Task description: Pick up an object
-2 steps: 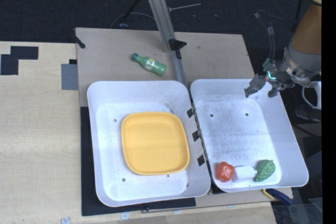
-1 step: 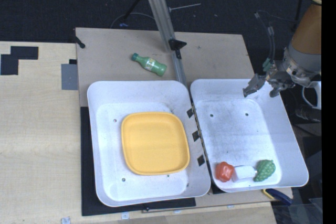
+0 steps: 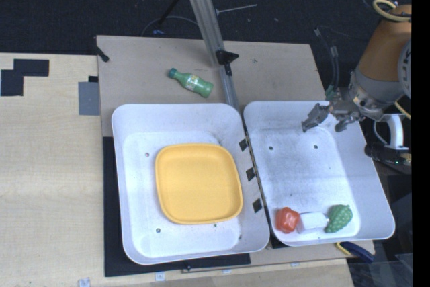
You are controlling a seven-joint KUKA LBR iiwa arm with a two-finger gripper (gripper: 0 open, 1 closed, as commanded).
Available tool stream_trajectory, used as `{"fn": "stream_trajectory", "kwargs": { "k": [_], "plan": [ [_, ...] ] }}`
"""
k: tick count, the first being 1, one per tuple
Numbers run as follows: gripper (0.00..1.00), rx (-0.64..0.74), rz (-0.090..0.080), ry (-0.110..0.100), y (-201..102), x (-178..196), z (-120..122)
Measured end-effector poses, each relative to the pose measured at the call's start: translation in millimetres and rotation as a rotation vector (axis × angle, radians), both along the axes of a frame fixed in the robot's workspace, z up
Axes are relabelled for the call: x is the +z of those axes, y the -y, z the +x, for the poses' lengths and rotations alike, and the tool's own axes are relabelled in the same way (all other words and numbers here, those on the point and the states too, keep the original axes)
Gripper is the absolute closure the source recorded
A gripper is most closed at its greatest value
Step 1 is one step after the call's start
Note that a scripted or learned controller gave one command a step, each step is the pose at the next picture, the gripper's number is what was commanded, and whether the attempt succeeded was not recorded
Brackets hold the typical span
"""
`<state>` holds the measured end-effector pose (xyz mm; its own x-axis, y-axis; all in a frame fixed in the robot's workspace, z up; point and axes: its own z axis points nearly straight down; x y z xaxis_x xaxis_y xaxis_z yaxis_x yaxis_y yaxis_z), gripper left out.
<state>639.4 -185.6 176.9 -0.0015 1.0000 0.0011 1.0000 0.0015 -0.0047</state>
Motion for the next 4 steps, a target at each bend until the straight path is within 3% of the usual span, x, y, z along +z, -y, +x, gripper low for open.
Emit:
{"fn": "stream_trajectory", "kwargs": {
  "k": [2, 3, 4],
  "plan": [
    [0.00, 0.000, 0.000, 0.001, -1.7, -87.7, 2.6],
    [1.00, 0.001, -0.002, 0.005, -1.2, -75.3, 3.4],
    [1.00, -0.002, -0.002, 0.007, -0.1, -33.1, 6.0]
  ]
}}
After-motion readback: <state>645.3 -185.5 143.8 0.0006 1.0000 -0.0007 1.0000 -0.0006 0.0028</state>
